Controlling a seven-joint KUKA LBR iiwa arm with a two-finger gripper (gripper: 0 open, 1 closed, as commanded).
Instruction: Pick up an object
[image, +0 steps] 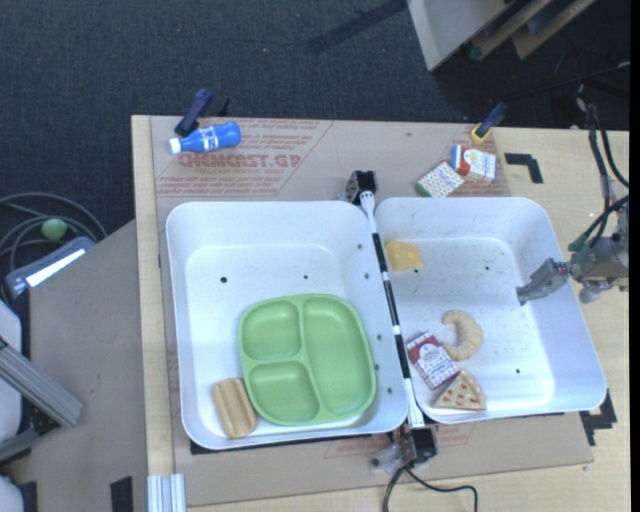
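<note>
Tabletop (270, 150), tan board, bearing two white bins side by side. Left bin (200, 240), well away from the end effector on the far side of the divider: holds a green tray (305, 358) of three compartments, and a tan bread slice (232, 407) lying just beside the tray's near-left corner. Right bin (500, 225), the one the end effector hangs over: it carries the likely pick targets. End effector (538, 281), at that bin's right wall, entering from the right; how far it is open cannot be told, and nothing is seen in its hold. Croissant (463, 333), the nearest item, below and to the left of the end effector, apart from it. Red-and-white packet (430, 359), just beyond the croissant, near the divider. Waffle wedge (460, 393), further toward the bin's near edge. Yellow block (404, 255), to the left of the end effector, close to the divider, at about its level. Step in hand, by judgement: approach, no object yet taken. Next move would call for travel left and down over a chosen item, probably the croissant, then descent and closing squarely across it.
</note>
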